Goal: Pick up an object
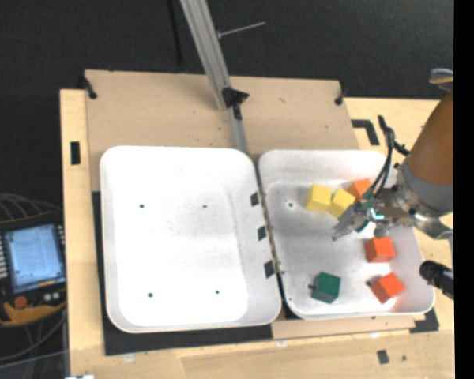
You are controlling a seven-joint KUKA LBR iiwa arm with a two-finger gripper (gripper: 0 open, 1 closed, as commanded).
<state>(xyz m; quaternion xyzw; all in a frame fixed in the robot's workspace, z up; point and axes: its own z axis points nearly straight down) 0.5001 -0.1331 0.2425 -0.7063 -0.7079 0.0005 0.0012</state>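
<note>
The right bin (294, 294) holds several small blocks. Two yellow blocks (319, 198) (342, 201) sit side by side near its middle, with an orange block (359, 188) just behind them. Two more orange blocks (379, 249) (387, 287) lie toward the right front, and a green block (325, 287) lies at the front centre. My gripper (355, 222) hangs low over the bin, just in front of and to the right of the second yellow block and behind the nearer orange blocks. I see no block lifted off the bin floor.
The left bin (110, 212) lies beside the right one, the two meeting along a ridge with black clips (262, 231). A slanted metal pole (209, 46) rises behind the bins. A handheld pendant with a lit screen (28, 259) sits off the bench at the left.
</note>
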